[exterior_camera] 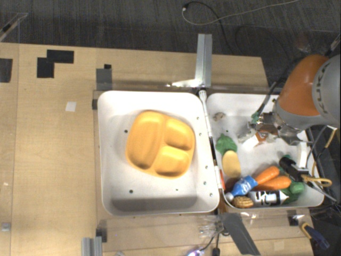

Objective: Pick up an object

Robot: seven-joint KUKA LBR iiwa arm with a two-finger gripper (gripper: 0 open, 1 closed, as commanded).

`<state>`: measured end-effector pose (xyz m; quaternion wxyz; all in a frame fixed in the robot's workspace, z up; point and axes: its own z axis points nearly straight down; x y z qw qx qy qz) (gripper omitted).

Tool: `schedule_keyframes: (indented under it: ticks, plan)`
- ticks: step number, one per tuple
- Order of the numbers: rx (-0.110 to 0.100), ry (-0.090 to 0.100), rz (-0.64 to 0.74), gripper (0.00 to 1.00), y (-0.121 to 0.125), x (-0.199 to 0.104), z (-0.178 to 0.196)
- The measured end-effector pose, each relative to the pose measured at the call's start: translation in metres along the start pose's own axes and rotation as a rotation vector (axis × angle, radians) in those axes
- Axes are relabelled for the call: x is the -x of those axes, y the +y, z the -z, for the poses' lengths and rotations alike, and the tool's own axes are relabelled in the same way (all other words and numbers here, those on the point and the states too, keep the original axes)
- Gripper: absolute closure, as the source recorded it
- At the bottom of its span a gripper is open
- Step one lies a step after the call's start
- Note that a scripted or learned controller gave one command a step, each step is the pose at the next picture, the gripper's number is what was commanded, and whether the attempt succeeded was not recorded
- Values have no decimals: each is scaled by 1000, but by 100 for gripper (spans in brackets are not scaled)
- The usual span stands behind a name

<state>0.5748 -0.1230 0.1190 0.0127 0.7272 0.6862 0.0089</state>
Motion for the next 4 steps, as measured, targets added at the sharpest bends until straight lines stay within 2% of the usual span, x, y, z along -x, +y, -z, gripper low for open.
schedule_keyframes:
  ticks: [1,2,3,4]
  plan:
    - [-19,4,177,0,36,76,-31]
    - [-11,3,179,100,39,76,-18]
    - [-23,4,78,100,27,42,108]
    - [-26,8,255,100,4,13,105]
